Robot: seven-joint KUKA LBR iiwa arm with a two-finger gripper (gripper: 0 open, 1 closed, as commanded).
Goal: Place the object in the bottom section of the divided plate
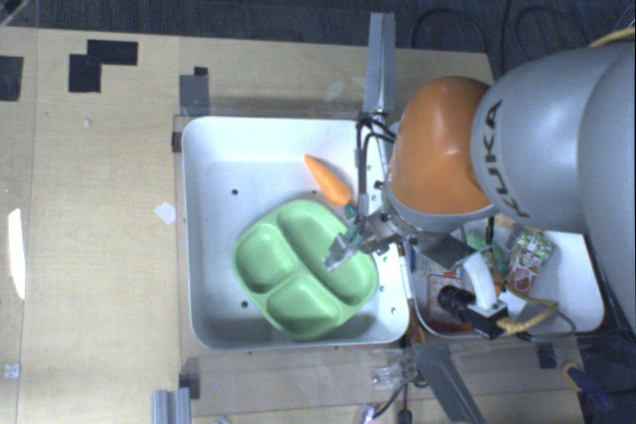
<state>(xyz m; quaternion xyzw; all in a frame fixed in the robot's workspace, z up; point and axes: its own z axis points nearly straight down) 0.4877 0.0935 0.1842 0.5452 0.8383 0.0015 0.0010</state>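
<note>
Big grey arm point(556, 144) reaching in from the right, low over the left white bin point(214, 213). Green divided plate point(303, 268) flat in that bin, handy for dropping things in. Hand point(348, 248) over the plate's right side; cannot tell if wide or shut. Orange carrot point(328, 179) lying just beyond the plate, not held, pointy end up-left, long way slanting.

Bright, even light; slightly soft focus.

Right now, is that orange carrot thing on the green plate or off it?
Off it. The carrot lies on the white bin floor, beside the upper rim of the green divided plate.
</note>
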